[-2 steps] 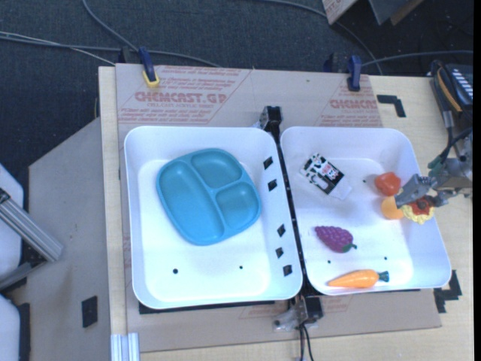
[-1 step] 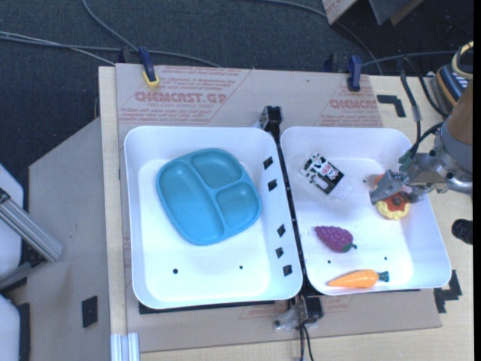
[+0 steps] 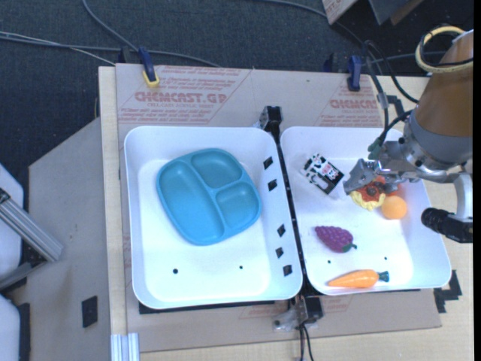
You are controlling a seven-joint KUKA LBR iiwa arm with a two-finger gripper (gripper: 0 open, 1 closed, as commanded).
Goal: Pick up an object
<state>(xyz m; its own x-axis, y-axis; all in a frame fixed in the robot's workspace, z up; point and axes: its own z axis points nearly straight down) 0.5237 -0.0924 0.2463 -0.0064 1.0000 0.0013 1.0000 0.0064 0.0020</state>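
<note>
The metal gripper (image 3: 366, 177), its grip impossible to judge, hung over a red-and-yellow toy (image 3: 370, 195) beside a smooth orange ball (image 3: 394, 207) in the right white bin (image 3: 421, 273), near knobbly purple grapes (image 3: 334, 238).

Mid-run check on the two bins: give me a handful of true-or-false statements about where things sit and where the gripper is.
1. The blue three-compartment plastic plate lies in the left white bin. True.
2. The orange toy carrot lies beside that plate. False: it lies in the right white bin, near its front edge.
3. The gripper is over the right bin, by the red-and-yellow toy. True.
4. The purple toy grape bunch touches the small orange ball. False: they lie apart.
</note>
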